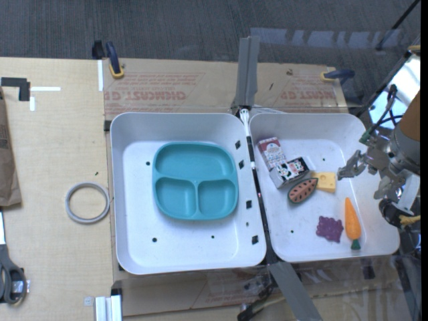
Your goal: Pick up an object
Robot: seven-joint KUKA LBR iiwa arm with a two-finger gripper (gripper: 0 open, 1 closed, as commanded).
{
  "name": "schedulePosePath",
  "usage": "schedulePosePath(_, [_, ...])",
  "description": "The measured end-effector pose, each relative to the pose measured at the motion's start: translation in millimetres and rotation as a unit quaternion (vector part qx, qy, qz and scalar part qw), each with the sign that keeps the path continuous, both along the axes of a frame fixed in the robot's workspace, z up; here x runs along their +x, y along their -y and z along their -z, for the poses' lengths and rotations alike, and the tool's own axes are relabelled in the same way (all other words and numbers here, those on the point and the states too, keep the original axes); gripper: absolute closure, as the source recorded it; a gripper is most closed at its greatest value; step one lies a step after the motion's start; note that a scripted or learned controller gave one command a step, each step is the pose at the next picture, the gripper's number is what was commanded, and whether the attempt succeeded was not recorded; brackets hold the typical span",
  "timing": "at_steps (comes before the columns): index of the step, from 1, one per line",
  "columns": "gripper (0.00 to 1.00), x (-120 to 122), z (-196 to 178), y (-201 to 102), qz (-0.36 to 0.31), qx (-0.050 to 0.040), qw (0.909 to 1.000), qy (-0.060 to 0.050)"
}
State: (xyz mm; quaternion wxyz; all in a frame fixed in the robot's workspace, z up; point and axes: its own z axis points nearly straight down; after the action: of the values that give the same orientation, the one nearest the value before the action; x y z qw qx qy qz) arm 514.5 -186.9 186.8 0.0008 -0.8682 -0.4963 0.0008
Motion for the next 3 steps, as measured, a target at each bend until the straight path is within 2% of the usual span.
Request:
schedulePosePath(1, [0.00,77.1,-50.2,-30.4,0.115,-0.0008,0.9934,0.000])
schedulePosePath(2, [0.00,6.5,52.4,25.0,0.199,-0.0003,0.9800,-0.002])
schedulePosePath(3, [0.00,-20.3,96.6,14.2,0.115,0.0014,0.9933,-0.002])
